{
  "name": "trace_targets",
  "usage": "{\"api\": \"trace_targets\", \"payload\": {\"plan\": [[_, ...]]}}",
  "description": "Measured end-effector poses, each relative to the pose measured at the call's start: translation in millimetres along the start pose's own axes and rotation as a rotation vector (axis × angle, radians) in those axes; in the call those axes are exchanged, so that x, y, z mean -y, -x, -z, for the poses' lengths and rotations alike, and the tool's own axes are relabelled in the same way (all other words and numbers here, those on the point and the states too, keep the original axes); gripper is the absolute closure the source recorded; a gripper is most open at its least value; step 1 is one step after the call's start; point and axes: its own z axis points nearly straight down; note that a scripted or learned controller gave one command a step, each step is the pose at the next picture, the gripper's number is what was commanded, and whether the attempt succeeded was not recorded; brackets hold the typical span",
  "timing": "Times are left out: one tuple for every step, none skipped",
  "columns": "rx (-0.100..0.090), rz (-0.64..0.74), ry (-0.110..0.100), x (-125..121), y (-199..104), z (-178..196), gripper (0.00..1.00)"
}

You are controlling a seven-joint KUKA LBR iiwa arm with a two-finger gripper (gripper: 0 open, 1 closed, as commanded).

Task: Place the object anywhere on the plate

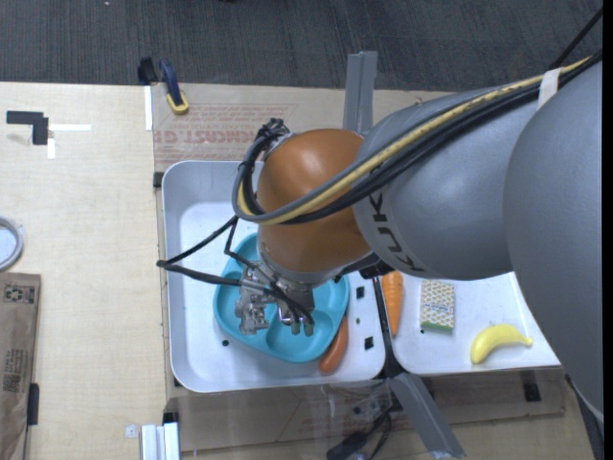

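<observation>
The gripper of the 1 arm is hanging over the blue plate in the left bin; whether it is spread or closed cannot be told. The likely task object, an orange elongated item, is lying just beside the gripper toward its lower right, touching the plate's rim, its long axis slanting upward to the right.

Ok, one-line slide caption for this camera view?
Gripper over blue plate in left bin; banana in right bin.
</observation>
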Motion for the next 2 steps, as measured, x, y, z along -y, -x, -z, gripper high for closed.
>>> {"api": "trace_targets", "payload": {"plan": [[0.001, -0.005, 0.000, 0.7, 1.1, 8.8, 1.00], [0.000, 0.223, 0.000, 100.3, 9.7, -75.3, 1.00]]}}
